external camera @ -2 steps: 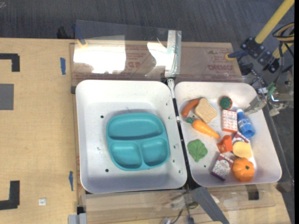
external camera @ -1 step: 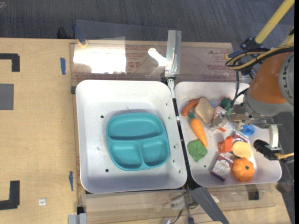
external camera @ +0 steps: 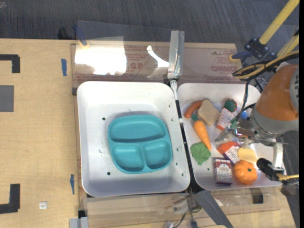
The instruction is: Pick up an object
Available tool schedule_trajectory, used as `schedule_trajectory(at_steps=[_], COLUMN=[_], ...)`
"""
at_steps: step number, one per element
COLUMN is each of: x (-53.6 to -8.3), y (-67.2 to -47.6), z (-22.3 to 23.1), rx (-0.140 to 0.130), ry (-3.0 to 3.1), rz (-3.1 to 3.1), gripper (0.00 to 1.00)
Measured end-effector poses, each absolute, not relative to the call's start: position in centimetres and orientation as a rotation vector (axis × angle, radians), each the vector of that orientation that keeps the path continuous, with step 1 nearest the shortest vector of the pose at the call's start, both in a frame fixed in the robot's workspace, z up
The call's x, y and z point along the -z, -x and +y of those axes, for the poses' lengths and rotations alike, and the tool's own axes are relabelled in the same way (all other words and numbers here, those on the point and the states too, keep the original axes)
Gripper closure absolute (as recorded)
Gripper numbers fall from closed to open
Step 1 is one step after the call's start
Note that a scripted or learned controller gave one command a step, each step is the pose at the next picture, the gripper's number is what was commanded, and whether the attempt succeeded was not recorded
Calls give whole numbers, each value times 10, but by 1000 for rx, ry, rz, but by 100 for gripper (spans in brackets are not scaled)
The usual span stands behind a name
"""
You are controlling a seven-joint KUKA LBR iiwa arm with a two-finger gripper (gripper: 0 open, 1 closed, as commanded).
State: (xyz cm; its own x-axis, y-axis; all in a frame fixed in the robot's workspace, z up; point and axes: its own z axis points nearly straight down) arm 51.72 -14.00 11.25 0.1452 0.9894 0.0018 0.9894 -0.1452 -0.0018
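The gripper [external camera: 236, 133] hung low over the right bin [external camera: 209, 183], among the toys; whether it was open, closed or clamped on anything could not be told.

Just to its left lay one carrot [external camera: 202, 133], a smooth orange cone, its long axis running from upper left to lower right, with the thick end toward the far left and the narrow tip pointing at the near side of the bin. At that tip sat one green leafy piece [external camera: 200, 153], crinkled and soft-looking. Up and left of the gripper rested one tan block [external camera: 208, 112], squarish like a slice of bread, touching one reddish-orange sausage shape [external camera: 192, 109] beyond it. A small red-and-white packet [external camera: 224, 119] lay just above the gripper, and a dark green round piece [external camera: 230, 104] farther up. Below the gripper were one red box [external camera: 231, 151], one pale yellow piece [external camera: 247, 154], one round orange fruit [external camera: 246, 172] and one printed carton [external camera: 222, 170], packed close together.

Well to the left, the left bin [external camera: 90, 127] held one teal plastic tray [external camera: 139, 143] with three compartments, one long and two smaller.
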Motion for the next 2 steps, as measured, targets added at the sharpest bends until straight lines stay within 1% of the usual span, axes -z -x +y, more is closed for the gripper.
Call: schedule_trajectory(at_steps=[1, 2], x=[-122, -217], y=[-518, -553], z=[-140, -53], rx=[3, 14], ry=[2378, 2330], rz=[-2051, -2112], gripper=[100, 100])
